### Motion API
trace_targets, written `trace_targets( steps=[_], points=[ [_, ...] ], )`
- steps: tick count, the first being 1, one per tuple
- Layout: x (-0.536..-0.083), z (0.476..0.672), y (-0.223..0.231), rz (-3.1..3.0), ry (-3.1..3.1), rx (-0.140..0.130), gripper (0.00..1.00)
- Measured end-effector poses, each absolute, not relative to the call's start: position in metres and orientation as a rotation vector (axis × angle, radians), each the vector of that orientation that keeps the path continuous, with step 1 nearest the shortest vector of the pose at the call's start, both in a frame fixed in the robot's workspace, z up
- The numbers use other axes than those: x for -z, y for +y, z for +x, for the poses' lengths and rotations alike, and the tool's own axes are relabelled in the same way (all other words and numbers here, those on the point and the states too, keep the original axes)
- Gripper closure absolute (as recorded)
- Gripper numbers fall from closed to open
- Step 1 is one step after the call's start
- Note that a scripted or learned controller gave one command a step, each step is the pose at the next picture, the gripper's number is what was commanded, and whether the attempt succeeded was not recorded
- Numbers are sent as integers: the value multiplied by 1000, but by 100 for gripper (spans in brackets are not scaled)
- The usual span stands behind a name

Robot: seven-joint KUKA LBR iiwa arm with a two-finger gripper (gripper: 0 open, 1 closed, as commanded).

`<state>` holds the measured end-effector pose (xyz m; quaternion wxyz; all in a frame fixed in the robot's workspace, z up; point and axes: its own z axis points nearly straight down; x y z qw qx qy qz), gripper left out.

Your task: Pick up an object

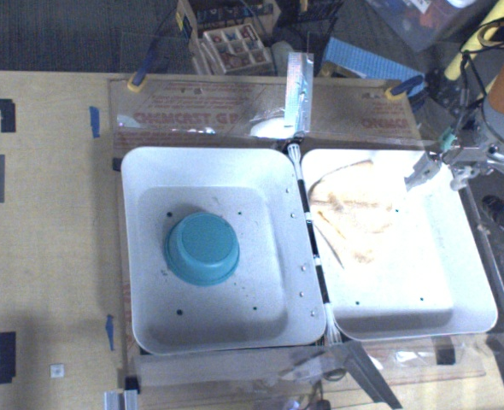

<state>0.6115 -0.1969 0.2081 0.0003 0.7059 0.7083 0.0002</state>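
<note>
Left bin: shallow, white, dark specks on its floor; it holds the one loose object.
Bowl: teal, round, upside down, resting left of centre on the left bin's floor, clear of every wall.
Right bin: shallow, white, brightly lit; brownish smears across the upper-left part of its floor.
Arm: enters from the right edge, level with the right bin's upper-right corner.
Claw: hangs over the right bin's upper-right area, well apart from the bowl; nothing seen in it; whether wide or narrow cannot be told.
Tabletop: pale wood, black tape marks at left.
</note>
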Motion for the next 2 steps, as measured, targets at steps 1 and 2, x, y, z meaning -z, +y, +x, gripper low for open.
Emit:
trace_targets(
  steps=[1,2],
  points=[
    [-191,592,-195,2323,2117,0,0],
    [-157,641,-133,2128,2305,-3,0]
  ],
)
